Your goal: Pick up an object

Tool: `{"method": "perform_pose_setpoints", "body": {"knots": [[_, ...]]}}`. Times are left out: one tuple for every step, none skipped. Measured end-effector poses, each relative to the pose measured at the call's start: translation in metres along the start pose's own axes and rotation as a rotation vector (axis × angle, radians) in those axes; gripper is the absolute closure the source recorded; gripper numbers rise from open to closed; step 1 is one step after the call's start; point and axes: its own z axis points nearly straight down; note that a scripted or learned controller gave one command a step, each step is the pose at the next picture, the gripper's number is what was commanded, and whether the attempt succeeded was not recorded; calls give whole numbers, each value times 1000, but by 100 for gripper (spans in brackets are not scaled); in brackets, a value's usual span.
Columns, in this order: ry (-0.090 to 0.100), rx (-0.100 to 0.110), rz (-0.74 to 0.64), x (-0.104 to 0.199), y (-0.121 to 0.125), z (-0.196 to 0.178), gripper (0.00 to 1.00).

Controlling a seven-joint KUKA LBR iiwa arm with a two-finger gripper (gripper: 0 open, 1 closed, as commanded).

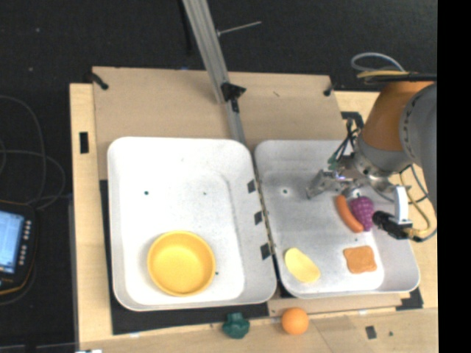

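Broadly, the tan surface [169,105] carries two shallow white bins side by side. The left bin [176,175] holds a yellow bowl [181,262] in its near part, upright and well apart from everything else. The right bin [294,168] holds the rest of the loose things. The grey arm [394,127], with its orange band, reaches in from the right over the right bin's far right part. A slanted metal pole [208,43] runs from the top of the view down to the gap between the bins.

At the arm's tip, the end effector [335,182] sits low over the right bin's floor, its metal fingers [318,186] pointing left; how far apart they stand cannot be told, and nothing is seen between them. Just beside it, toward the near right, lie an orange carrot [347,213] and a purple bunch of grapes [362,209], touching each other. Nearer the front rim rest a pale yellow oval piece [302,265] and an orange-brown square piece [360,259], apart from one another.

Outside the bins, on the front edge of the surface, sit an orange ball [294,321] and a small green object [235,326].
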Motion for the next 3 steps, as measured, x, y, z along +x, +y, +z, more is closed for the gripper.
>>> {"method": "perform_pose_setpoints", "body": {"knots": [[-1,-4,1,-1,0,-2,0],[-1,-8,2,-2,1,-14,100],[-1,-11,1,-9,4,-60,100]]}}
